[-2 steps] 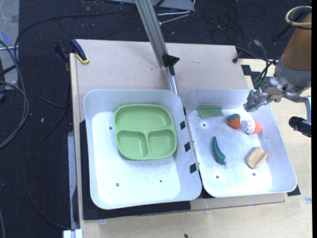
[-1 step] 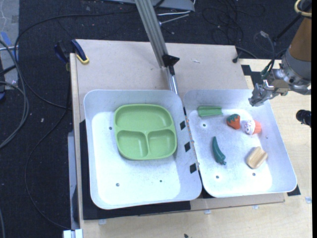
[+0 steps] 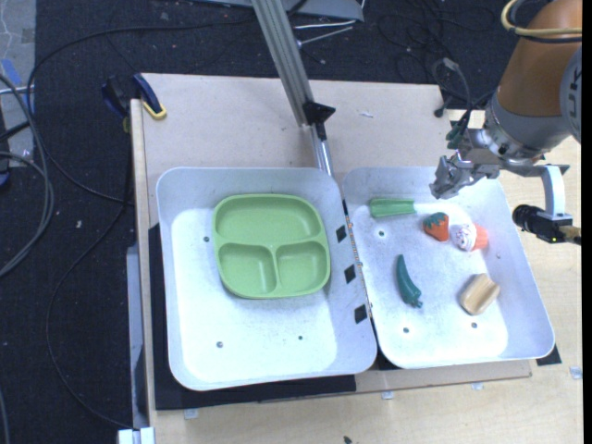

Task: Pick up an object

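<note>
My gripper [image 3: 445, 182] hangs over the back of the right bin [image 3: 481, 340], just above and right of a light green vegetable piece [image 3: 392, 208]. Close below it lie an orange-red toy strawberry [image 3: 437, 226] and a white and pink object [image 3: 466, 237]. A dark green pepper-like piece [image 3: 407, 281] lies mid-bin, and a tan bread-like block [image 3: 478, 294] rests toward the front right. Nothing shows between the fingers.
The left bin [image 3: 250, 350] holds a green divided plate [image 3: 272, 245]. A slanted metal pole [image 3: 289, 49] rises from between the bins toward the back. The orange-banded arm [image 3: 541, 63] comes in from the upper right. Cables lie on the dark floor around the bench.
</note>
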`<state>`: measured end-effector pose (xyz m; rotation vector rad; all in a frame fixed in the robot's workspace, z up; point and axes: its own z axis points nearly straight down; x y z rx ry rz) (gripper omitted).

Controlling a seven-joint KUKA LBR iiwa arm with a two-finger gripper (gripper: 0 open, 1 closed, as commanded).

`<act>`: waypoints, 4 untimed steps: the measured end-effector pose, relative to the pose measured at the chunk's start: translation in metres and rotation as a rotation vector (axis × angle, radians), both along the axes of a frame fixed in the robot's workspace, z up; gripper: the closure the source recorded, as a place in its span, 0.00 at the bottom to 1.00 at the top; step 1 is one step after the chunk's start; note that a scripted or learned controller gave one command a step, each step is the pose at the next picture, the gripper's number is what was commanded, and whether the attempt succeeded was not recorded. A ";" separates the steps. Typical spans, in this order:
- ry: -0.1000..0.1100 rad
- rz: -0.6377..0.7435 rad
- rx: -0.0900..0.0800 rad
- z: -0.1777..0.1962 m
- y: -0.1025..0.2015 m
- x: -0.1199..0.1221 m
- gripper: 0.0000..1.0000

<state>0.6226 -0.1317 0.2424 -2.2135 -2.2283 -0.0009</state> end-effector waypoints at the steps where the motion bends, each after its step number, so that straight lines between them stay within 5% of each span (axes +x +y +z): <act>1: 0.000 0.000 0.000 -0.011 0.058 0.010 1.00; 4: -0.003 0.002 0.002 0.001 0.229 0.027 1.00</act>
